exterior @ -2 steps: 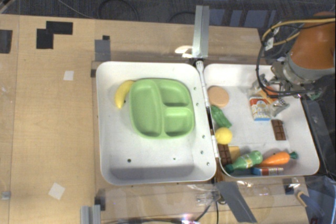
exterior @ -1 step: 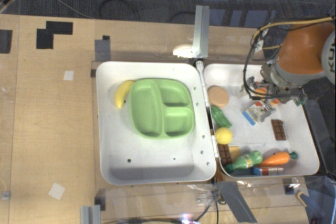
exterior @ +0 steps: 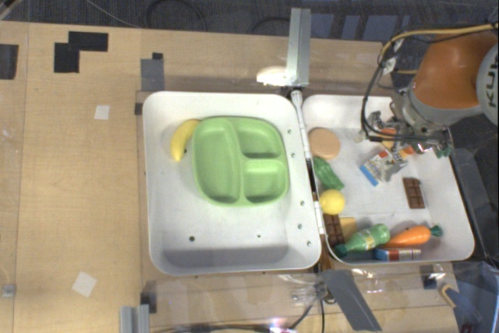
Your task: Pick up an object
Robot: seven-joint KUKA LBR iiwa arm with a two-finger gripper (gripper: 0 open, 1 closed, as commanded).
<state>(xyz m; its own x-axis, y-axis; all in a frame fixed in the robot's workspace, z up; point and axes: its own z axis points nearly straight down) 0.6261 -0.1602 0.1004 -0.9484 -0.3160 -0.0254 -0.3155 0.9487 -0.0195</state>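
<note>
- Looking at the right bin (exterior: 460, 242), nothing is picked yet as far as I can see: everything in it lies on the floor of the bin.
- Arm (exterior: 448, 78) comes in from the right, and the gripper (exterior: 405, 138) sits low over the bin's upper right part, just above a small blue-and-white packet (exterior: 380, 166).
- Can't tell if the gripper is open or closed; the wrist hides that part.
- Packet looks like the likely target, right under the gripper, maybe touching it, but I can't say it's held.
- Other candidates: chocolate bar (exterior: 414, 193) just beside, carrot (exterior: 409, 235) and green bottle (exterior: 366, 238) along the near edge, lemon (exterior: 332, 202), cookie (exterior: 324, 143).
- Left bin (exterior: 156, 246) has a green tray (exterior: 238, 160) and a banana (exterior: 183, 138), well apart from the arm.
- Still left, I'd guess: the actual grab and the lift.
</note>
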